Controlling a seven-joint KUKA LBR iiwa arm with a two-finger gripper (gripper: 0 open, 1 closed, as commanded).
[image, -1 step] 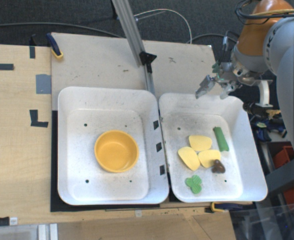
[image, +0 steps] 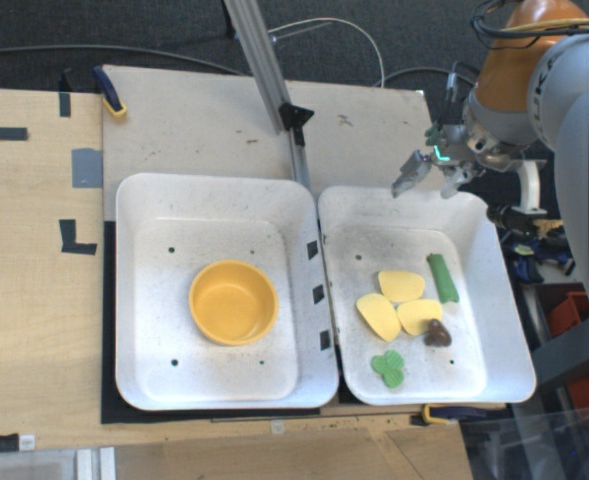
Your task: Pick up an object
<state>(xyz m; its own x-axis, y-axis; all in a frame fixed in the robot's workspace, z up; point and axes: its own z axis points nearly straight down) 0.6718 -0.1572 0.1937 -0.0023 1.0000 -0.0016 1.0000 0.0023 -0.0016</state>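
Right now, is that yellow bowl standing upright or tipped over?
Upright: the yellow bowl sits flat in the left bin, its round opening facing up.

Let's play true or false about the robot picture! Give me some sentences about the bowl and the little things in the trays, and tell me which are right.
1. The round yellow bowl sits in the left white bin. True.
2. The long green stick-shaped piece lies in the same bin as the bowl. False: it lies in the right white bin.
3. The robot's hand hangs near the far edge of the right bin. True.
4. The small green leafy-shaped piece is between the hand's fingers. False: it lies on the bin floor, nearest the front edge.
5. Three flat pale yellow pieces lie close together in the right bin. True.
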